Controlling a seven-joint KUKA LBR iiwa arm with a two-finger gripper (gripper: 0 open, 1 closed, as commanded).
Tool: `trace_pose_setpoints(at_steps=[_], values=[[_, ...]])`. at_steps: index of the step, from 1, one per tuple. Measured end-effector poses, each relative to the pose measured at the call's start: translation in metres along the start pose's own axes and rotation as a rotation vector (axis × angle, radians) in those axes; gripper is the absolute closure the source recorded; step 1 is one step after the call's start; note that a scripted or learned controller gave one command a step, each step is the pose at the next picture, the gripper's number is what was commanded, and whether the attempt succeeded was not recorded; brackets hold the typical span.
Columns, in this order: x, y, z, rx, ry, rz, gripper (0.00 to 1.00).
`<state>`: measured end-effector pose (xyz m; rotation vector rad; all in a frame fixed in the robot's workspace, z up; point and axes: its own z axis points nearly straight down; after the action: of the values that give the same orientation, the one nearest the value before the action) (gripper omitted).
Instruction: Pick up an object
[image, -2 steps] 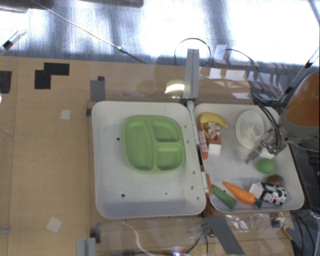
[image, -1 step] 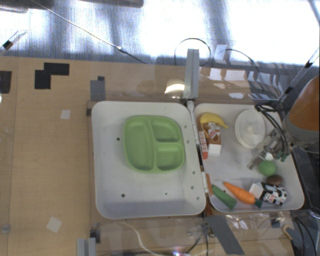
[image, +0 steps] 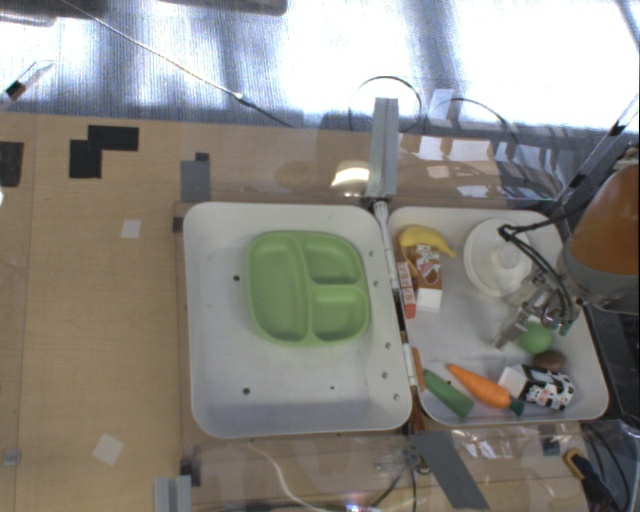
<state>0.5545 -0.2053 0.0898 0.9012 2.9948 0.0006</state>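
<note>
- The green ball (image: 534, 337) is small, round and smooth, and lies in the right bin (image: 590, 405) near its right wall.
- The tool (image: 528, 325) hangs over the right bin; its metal fingers (image: 512, 331) point down-left and lie against the ball's upper left side.
- The finger spread cannot be told, nor whether the ball sits between the fingers.
- A brown round object (image: 548, 359) lies just below the ball; a carrot (image: 478, 385) lies further left.
- The left bin (image: 215, 400) carries a green divided plate (image: 307, 286).
</note>
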Motion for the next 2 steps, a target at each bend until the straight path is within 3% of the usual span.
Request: trace_pose_setpoints(at_steps=[1, 2], values=[[0.015, -0.009, -0.026, 0.001, 0.005, 0.039, 0.00], [0.020, -0.014, -0.001, 0.000, -0.001, -0.010, 0.00]])
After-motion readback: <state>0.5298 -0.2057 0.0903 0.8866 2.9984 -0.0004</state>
